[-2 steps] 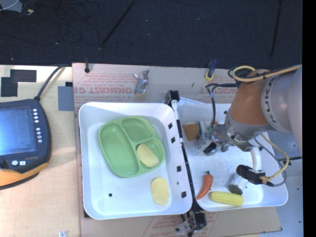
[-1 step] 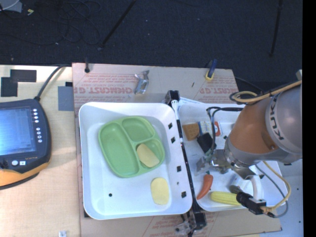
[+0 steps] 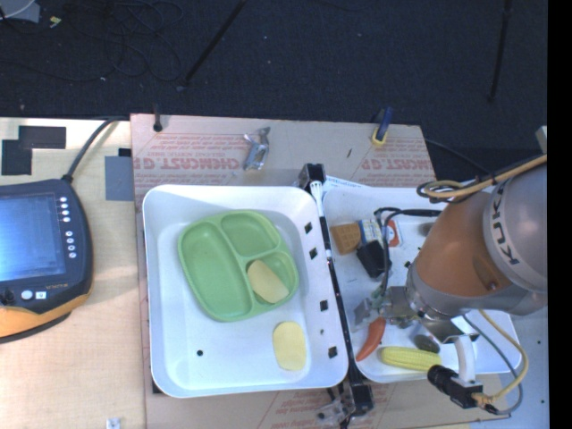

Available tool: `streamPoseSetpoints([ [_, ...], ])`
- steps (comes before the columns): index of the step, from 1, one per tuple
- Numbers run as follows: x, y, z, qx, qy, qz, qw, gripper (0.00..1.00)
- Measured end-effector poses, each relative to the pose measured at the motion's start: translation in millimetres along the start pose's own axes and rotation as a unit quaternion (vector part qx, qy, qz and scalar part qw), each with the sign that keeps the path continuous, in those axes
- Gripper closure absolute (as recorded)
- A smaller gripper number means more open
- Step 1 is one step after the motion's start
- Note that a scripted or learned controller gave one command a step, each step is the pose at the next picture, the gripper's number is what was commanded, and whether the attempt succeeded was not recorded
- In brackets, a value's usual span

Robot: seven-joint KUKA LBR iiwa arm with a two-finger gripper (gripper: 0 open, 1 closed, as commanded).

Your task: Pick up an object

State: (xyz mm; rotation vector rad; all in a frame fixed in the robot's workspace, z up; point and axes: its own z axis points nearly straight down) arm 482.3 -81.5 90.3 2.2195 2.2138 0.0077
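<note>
Camera view: fingers (image 3: 382, 306) just above red pepper (image 3: 370, 339), right bin (image 3: 509, 329).

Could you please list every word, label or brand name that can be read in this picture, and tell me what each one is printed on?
"KUK", the visible start of a brand name, reads down the grey arm.
"CHEMCAST", red and upside down, appears near the left of the cardboard sheet; that reading is uncertain.
The same red word repeats near its right end, just as faint.
More red print along the cardboard's front edge is too blurred to read.
The handheld screen shows nothing legible.
</note>
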Motion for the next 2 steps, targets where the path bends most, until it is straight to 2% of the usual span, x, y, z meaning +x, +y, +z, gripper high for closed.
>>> streamPoseSetpoints([
  [1,2.6,1.6,-11.4,0.002,0.005,0.000,1.0000,1.00],
  [2,44.2,47.2,-101.9,0.000,0.001,-0.004,1.0000,1.00],
])
